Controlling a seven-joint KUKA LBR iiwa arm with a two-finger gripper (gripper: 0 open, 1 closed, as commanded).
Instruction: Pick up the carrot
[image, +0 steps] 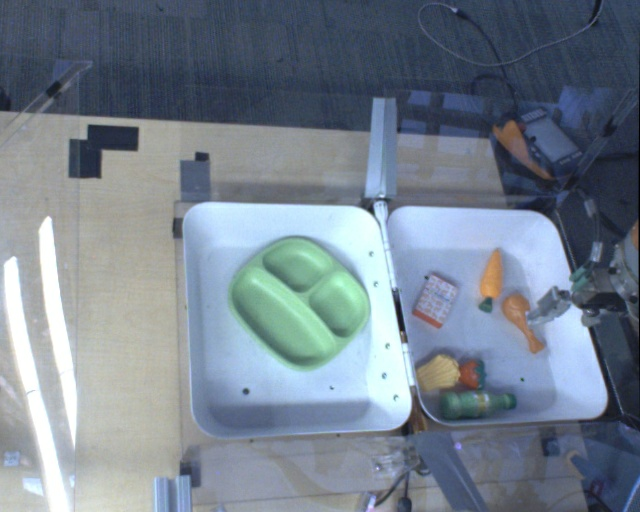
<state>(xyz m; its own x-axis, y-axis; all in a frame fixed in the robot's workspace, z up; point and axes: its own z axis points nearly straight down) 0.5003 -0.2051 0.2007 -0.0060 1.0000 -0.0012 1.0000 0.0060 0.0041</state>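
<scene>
Bright even light, soft focus, glare streaks at left

The small carton (435, 300) seems to carry print, but none is readable.

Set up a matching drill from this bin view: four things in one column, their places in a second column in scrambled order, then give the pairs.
Things
1. green divided plate
2. carrot
3. green bottle
4. small red and white box

Places
A. lying along the near wall of the right bin
B. right bin, toward the divider between the bins
C. middle of the left bin
D. right bin, upper middle, beside the chicken drumstick

Pairs: 1-C, 2-D, 3-A, 4-B
</scene>
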